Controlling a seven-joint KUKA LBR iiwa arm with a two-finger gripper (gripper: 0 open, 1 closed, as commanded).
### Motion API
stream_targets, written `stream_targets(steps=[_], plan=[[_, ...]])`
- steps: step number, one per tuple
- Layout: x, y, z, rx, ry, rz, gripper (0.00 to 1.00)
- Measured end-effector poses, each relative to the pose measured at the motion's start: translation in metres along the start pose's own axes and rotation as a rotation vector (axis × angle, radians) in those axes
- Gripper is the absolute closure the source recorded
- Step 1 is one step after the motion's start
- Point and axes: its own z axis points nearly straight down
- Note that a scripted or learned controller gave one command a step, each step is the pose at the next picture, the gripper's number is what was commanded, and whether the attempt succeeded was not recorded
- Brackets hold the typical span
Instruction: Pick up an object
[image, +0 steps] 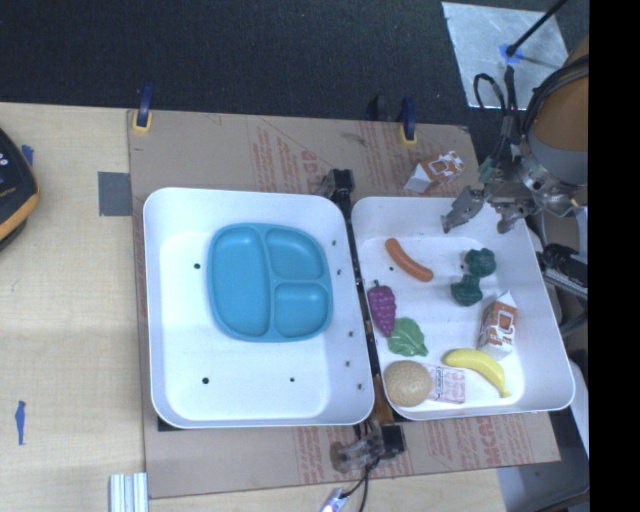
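The right bin (540, 290) holds a toy sausage (409, 260), two dark green broccoli pieces (479, 261) (466, 291), purple grapes (381, 307), a green leaf (408, 338), a banana (478, 369), a small carton (498, 326), a round bun (408, 383) and a pink-printed packet (449, 385). My gripper (487, 212) hangs over the bin's far right corner, above and right of the sausage. Its fingers are spread apart, with nothing between them.
The left bin (170, 300) carries a blue divided plate (270, 280). A small snack packet (437, 172) lies on the cardboard behind the right bin. Clamps hold the cardboard at the far edge. A dark device (12, 190) sits at the far left.
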Motion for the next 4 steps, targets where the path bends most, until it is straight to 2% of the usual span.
stream_targets(steps=[1, 2, 3, 4], plan=[[-0.057, -0.013, 0.085, 0.002, -0.002, 0.001, 0.0], [-0.044, -0.019, 0.12, 0.001, 0.0, -0.001, 0.0], [0.01, -0.023, 0.12, 0.001, 0.0, -0.002, 0.0], [-0.03, -0.035, 0.12, 0.002, 0.001, 0.002, 0.0]])
